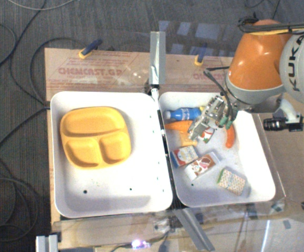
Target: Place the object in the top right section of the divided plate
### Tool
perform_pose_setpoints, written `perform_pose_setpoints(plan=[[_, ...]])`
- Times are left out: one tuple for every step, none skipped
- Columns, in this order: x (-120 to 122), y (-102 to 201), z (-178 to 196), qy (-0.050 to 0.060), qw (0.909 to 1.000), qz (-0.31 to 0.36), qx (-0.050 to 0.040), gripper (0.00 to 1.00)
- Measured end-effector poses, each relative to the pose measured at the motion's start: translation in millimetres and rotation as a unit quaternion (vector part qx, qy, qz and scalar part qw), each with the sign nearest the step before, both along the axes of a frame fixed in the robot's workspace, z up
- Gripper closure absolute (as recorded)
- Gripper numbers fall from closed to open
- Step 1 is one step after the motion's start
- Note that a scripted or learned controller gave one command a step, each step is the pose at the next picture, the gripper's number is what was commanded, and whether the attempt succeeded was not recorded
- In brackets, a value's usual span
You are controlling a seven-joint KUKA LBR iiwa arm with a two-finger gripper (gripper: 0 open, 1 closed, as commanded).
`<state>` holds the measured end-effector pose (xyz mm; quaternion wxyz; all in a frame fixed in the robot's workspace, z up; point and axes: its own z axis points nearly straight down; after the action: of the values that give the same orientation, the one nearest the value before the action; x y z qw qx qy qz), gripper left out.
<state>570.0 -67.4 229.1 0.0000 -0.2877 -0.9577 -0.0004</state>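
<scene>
glossy yellow plastic plate (95, 136); smooth white bins (109, 198).

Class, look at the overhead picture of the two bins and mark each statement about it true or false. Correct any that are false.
1. The yellow divided plate lies in the left bin. True.
2. A blue bottle lies in the left bin. False: it lies in the right bin, near its far wall.
3. The hand is over the right bin. True.
4. An object already sits in the plate's top right section. False: all the plate's sections are bare.
5. Small packets lie in the near part of the right bin. True.
</scene>
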Motion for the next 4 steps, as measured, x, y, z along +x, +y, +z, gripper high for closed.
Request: perform_pose_setpoints(plan=[[9, 64, 19, 0.000, 1.0000, 0.007, 0.0007, 1.00], [-56, 129, -7, 0.001, 1.0000, 0.010, 0.0004, 1.00], [-41, 152, -6, 0.001, 1.0000, 0.004, 0.0006, 1.00], [-27, 182, -14, 0.000, 0.9956, 0.093, -0.0004, 1.00]])
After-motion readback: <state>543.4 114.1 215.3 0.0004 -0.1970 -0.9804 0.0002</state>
